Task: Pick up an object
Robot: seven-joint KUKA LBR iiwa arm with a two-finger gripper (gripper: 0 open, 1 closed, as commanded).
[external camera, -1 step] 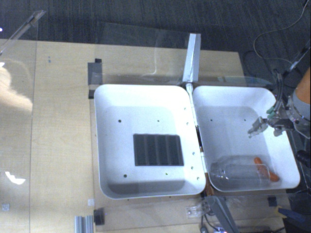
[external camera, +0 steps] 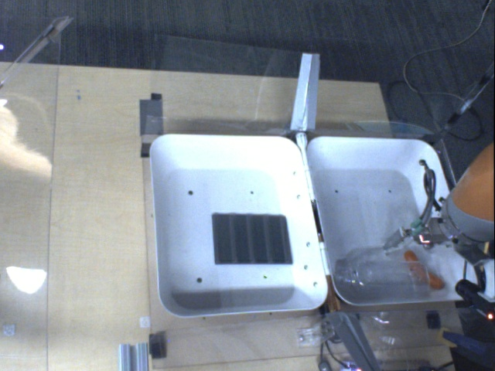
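2 glossy white bins: left bin (external camera: pixel 178 207) holds a flat dark ribbed rectangular pad (external camera: pixel 251 238). Right bin (external camera: pixel 348 168) holds a clear plastic cup (external camera: pixel 371 271) and small orange pieces (external camera: pixel 424 273). Gripper (external camera: pixel 414 234) just above them, state unclear.

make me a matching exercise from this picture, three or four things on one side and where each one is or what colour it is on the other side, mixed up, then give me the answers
Things:
1. dark ribbed panel
2. clear plastic cup
3. orange object
4. orange band

Places:
A. on the arm, at the right edge of the view
B. flat on the floor of the left bin
C. lying on its side in the right bin
D. in the right bin, close beside the cup

Pairs: 1-B, 2-C, 3-D, 4-A
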